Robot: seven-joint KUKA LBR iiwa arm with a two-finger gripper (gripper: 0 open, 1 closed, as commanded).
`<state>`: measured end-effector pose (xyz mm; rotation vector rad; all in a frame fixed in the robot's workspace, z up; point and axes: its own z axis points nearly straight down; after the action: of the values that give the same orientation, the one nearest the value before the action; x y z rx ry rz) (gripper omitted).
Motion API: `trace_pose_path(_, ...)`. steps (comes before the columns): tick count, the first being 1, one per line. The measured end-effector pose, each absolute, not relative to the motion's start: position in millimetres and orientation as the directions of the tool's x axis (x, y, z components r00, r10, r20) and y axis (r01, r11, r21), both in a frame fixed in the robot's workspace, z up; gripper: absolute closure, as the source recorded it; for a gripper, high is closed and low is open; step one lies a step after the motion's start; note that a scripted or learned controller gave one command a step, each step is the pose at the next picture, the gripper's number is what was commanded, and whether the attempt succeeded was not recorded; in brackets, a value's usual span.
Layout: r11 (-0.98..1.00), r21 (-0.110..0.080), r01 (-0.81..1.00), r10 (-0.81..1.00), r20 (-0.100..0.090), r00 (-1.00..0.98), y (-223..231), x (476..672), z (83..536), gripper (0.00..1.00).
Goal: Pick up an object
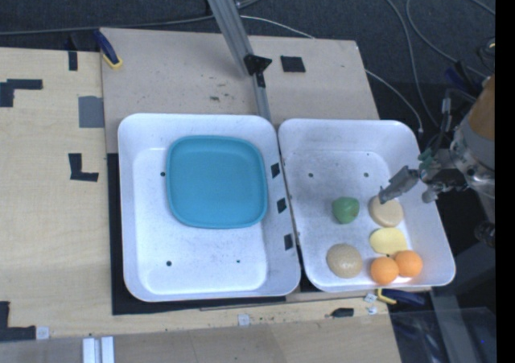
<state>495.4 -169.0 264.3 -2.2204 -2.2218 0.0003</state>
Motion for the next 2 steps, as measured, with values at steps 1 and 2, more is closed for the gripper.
trace_pose_path(1, 0.000, -0.006, 1.000, 1.000, 0.001, 0.000, -177, 492.6, 206, 0.00)
trace_pose_path(2, 0.000, -0.004, 1.000, 1.000, 0.001, 0.000, -175, 485.1, 161, 0.00)
